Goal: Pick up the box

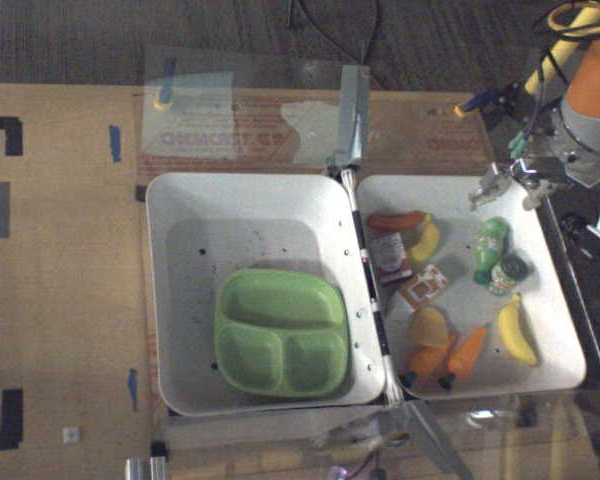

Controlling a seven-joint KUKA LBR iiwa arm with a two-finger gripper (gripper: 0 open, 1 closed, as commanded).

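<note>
arm point(592, 88) cut off at right edge; box point(424, 286) label print too small to read.

Dark grey carpet point(130, 8) fills the top, w/ a black cable point(365, 13) looping across it. Below lies a tan wooden bench point(60, 268). Black tape marks point(2, 133) sit along its left edge, blue tape bits point(114, 143) further in. A clear plastic sheet point(240, 118) lies at the bench's back, a metal strip point(350, 118) beside it.

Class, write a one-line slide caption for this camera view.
Gripper hovers open above the right bin's far edge; the box lies untouched among toy food.
</note>
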